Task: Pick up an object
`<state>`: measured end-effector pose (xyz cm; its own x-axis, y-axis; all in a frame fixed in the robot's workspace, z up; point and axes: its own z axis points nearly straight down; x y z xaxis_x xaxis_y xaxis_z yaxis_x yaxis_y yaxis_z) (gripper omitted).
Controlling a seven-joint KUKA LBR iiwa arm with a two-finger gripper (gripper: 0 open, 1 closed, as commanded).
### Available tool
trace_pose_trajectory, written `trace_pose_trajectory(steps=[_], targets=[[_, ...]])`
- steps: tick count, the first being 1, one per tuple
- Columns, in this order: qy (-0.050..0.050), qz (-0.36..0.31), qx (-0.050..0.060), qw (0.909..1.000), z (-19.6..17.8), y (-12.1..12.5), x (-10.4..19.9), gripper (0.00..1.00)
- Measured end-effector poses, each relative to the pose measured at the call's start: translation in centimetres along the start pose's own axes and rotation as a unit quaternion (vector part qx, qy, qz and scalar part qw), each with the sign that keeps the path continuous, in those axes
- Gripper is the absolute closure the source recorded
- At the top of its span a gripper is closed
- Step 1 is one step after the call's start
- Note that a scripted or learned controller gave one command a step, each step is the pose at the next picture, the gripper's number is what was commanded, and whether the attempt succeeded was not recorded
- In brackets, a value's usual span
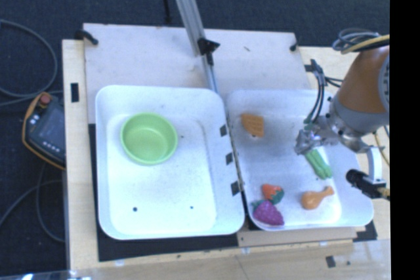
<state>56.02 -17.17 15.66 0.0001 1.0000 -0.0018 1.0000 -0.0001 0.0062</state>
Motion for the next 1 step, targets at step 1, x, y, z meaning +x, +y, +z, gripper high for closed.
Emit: trace_pose_trajectory(steps=[1], targets=[[0.0, -0.002, 0.0, 1.0, -4.38, 0.14, 0.0, 1.0]])
